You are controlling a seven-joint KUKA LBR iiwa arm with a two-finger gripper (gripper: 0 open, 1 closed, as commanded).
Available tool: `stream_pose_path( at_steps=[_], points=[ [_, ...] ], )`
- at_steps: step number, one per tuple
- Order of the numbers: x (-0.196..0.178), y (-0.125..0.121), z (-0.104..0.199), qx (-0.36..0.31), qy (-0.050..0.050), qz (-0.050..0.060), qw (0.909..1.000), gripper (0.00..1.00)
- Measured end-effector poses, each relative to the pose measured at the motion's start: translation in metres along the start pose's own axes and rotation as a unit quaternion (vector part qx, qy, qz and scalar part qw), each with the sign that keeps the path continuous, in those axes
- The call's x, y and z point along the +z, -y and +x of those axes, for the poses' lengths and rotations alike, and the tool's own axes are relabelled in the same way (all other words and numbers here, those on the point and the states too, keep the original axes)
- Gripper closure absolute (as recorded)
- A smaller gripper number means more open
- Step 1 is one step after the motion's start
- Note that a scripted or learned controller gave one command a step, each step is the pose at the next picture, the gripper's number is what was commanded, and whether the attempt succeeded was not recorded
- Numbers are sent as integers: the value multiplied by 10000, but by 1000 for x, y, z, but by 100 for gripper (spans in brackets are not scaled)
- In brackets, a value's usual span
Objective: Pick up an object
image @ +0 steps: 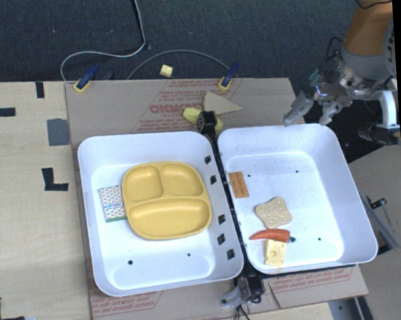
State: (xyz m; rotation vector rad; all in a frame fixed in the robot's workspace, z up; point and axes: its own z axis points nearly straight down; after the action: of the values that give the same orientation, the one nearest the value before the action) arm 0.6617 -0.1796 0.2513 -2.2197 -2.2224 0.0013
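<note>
Gripper (308,112) open, empty; yellow tray (167,199) in left bin (93,197).

Arm (372,21) cut off top-right.

Toast (273,213), chili (270,235), cheese (275,253), R bin (323,147)

Yellow tray (168,209), red chili (269,235), white bins (92,170), checkered packet (112,202).
</note>
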Motion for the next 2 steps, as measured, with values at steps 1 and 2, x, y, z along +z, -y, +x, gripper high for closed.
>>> stream_pose_path(
  at_steps=[1, 2],
  points=[
    [105, 9, 73, -26, -20, 49, 10000, 0],
    [169, 42, 79, 5, 13, -17, 10000, 0]
  ],
)
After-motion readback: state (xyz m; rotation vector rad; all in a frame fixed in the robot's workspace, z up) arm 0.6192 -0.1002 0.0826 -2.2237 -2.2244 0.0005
